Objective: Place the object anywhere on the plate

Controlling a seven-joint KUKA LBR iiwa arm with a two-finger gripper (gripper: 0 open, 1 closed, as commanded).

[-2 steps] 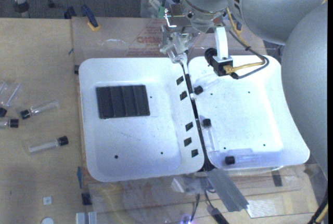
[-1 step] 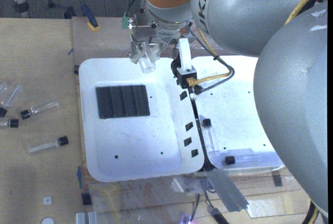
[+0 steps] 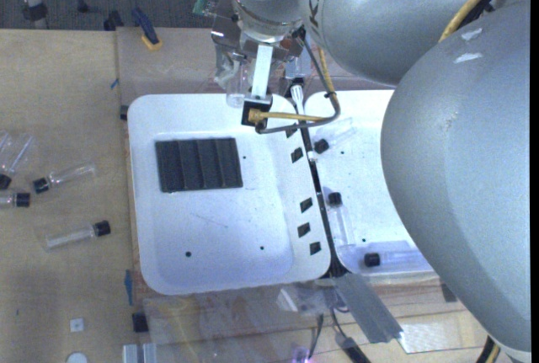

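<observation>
1. Gripper [image 3: 242, 82] position: hangs below the orange band, over the far rim of the left bin [image 3: 219, 243], close to the seam between the two bins.
2. Gripper state: cannot be told as released or clenched. A clear, glassy shape shows at its left side, and it is not possible to say whether this is tool or load.
3. Plate [image 3: 199, 163]: dark, ribbed, rectangular, lying flat in the far left part of the left bin. The gripper stands beyond its far right corner and apart from it.
4. Task objects: three clear vials with black caps lie in the right bin [image 3: 364, 184], all well apart from the plate.
   - Upper vial [image 3: 330, 140]: just beside the seam, lying at a slant.
   - Middle vial [image 3: 337, 211]: also beside the seam, cap toward the far side.
   - Lower vial [image 3: 389, 256]: at the near wall, cap pointing left.
5. Arm [image 3: 459, 151]: its grey bulk covers most of the right bin.
6. Bench [image 3: 59, 83]: loose vials [image 3: 74, 232] of the same kind lie on the bare wood left of the bins.
</observation>
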